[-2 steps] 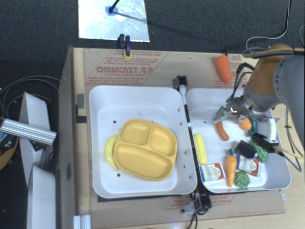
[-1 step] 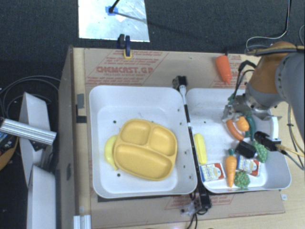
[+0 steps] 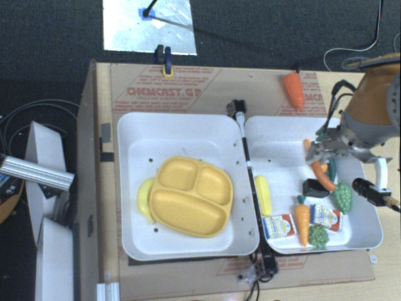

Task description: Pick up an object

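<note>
The cardboard-covered counter (image 3: 188, 83) bears two white bins. The left white bin (image 3: 135, 143) holds a yellow plastic divided tray (image 3: 191, 195). Over the right white bin (image 3: 279, 140), the claw (image 3: 321, 157) sits above a small orange toy carrot (image 3: 323, 175); its opening cannot be told.

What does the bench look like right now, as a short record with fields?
left bin: yellow divided tray
right bin: corn, two carrots, green toy foods, small packets
outside bins: carrot on the board behind the right bin
arm: over the right bin's right side
tool: low by an orange piece; grip unclear
</note>
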